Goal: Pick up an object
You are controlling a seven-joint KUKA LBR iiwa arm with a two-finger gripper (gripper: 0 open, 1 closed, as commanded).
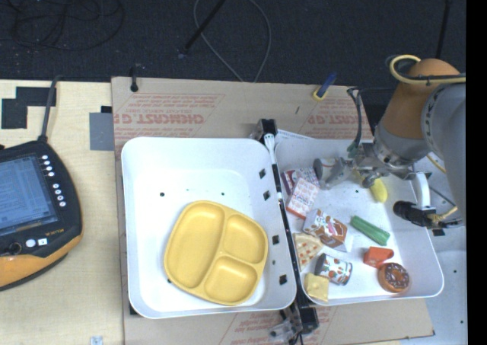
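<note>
Camera view: gripper (329, 172) low in right bin (434, 271), near its back wall; finger state cannot be told. Nearest target, pink packet (303, 196), lies flat just beside it. Judged light, thin, crinkly, slippery; pinch across a short edge

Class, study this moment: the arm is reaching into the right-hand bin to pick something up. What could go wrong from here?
1. The gripper sits at the bin's upper part, near a small yellow piece; it might nudge it away.
2. The packets overlap near the divider, so a grasp could lift two or slip.
3. The green block lies flat and could skid.
</note>
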